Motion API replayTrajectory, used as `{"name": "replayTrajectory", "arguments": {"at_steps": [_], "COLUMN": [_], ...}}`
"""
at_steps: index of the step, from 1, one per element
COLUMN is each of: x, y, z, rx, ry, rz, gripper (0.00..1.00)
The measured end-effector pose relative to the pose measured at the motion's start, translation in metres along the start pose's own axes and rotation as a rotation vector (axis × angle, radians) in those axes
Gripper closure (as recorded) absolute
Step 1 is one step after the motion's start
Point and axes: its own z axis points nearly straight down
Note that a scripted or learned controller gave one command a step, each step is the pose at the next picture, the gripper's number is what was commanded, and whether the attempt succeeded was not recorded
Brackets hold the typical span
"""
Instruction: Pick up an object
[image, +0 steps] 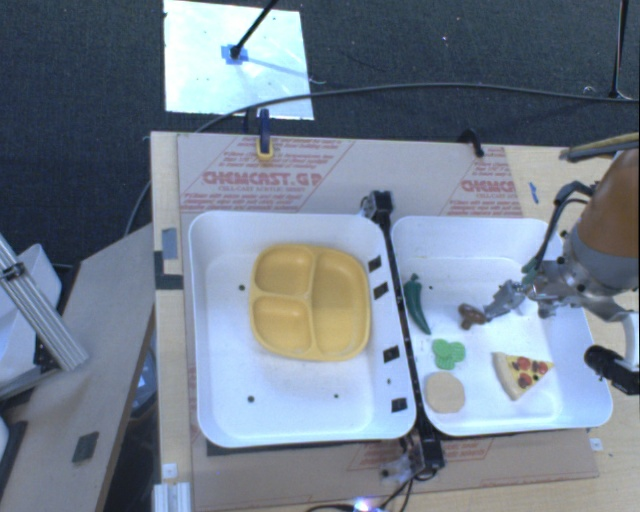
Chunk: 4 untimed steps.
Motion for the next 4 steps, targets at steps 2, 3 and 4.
{"name": "replayTrajectory", "arguments": {"at_steps": [2, 3, 4], "x": [-0.003, -0.002, -0.003], "y": [0.007, 0.008, 0.009], "z": [0.056, 0.101, 0.088], "rx": [-0.009, -0.009, -0.014], "ry": [-0.002, -0.001, -0.003], "rz": [-0.001, 0.000, 0.000], "gripper": [0.00, 0.00, 1.00]}}
